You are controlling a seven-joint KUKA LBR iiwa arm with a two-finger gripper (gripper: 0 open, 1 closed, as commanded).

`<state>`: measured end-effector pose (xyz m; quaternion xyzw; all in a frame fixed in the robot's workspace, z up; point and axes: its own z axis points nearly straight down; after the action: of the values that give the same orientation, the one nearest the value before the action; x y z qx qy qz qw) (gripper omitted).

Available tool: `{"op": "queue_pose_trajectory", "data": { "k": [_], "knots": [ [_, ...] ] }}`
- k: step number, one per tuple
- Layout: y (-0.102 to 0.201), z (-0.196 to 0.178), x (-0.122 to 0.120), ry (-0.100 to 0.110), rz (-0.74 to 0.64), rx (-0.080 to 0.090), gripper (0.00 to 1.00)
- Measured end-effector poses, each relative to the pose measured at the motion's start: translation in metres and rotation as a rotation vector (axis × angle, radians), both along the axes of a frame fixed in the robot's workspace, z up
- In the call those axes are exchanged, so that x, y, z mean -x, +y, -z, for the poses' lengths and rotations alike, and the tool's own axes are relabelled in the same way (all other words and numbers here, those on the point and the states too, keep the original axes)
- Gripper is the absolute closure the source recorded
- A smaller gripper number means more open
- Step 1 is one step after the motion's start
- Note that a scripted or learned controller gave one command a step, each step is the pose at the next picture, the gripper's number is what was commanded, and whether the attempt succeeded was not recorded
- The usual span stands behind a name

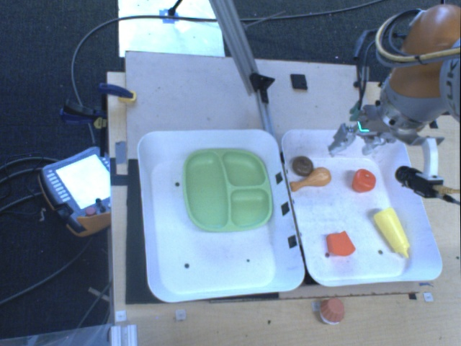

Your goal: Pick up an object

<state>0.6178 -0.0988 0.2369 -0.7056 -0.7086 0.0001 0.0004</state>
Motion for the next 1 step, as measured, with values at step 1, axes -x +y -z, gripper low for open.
{"op": "queue_pose_trajectory", "data": {
  "k": [1],
  "knots": [
    [0.0,-0.0012,-0.0006,-0.002,0.0,0.0,0.0]
  ]
}}
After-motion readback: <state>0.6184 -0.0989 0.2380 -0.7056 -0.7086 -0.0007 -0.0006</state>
